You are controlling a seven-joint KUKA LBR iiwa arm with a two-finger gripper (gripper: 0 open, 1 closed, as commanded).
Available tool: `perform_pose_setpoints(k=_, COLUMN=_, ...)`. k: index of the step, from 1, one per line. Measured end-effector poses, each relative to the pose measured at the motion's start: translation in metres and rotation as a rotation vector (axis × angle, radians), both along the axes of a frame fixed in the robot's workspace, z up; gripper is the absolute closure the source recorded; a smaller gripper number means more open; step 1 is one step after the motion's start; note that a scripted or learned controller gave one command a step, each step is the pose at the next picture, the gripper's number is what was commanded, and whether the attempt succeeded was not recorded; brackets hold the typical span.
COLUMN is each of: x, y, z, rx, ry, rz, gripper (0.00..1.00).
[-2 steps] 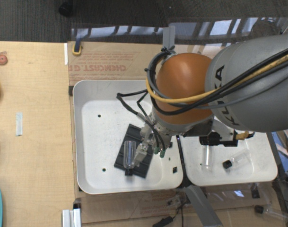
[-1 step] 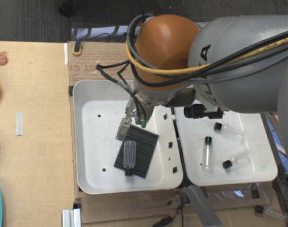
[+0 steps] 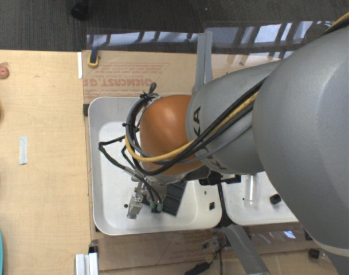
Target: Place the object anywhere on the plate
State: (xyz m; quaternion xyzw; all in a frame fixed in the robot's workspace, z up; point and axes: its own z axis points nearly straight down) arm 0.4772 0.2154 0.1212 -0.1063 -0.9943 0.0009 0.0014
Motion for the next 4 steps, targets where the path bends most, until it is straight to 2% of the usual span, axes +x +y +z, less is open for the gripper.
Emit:
perform_pose_setpoints(k=1, x=0.004, y=0.004, z=-0.003, rx=-0.004, ry=-0.002, rz=-0.820, gripper=0.00)
perform_pose_setpoints(k=2, x=0.005, y=0.001, z=0.005, rx=-0.007, ry=-0.001, rz=-0.824, gripper=1.00)
perform_pose_setpoints(k=3, x=0.001, y=-0.094, z=0.077, rx=-0.002, ry=-0.004, rz=-0.578, gripper=1.00)
perform_pose_setpoints(k=4, x=0.001, y=-0.094, z=0.077, rx=-0.001, ry=-0.004, rz=-0.578, gripper=0.00)
